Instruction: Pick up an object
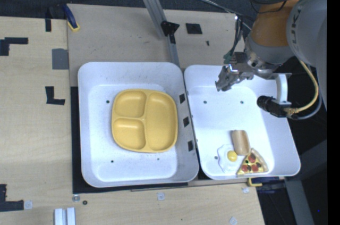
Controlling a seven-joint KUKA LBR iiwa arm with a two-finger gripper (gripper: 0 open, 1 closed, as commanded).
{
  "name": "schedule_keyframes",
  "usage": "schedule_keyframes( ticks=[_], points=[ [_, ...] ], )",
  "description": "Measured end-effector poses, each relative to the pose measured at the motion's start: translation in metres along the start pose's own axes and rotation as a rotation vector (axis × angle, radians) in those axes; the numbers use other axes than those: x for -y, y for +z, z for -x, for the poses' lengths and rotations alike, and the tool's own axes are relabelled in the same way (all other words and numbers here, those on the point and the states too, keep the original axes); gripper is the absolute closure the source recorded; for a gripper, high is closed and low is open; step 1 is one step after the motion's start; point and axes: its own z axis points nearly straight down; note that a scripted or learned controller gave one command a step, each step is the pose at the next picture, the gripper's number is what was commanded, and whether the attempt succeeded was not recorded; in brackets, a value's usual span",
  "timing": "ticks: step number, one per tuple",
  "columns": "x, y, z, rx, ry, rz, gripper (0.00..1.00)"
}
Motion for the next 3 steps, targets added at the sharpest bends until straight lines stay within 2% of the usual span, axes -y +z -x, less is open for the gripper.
schedule_keyframes(
  ticks=[1,2,3],
  points=[
    [0.01,0.007,-0.045,0.002,0.002,-0.002,1.0],
    [0.021,0.014,-0.102,0.001,0.001,-0.003,1.0],
    [0.04,0.011,-0.146,0.001,0.001,-0.003,1.0]
  ],
)
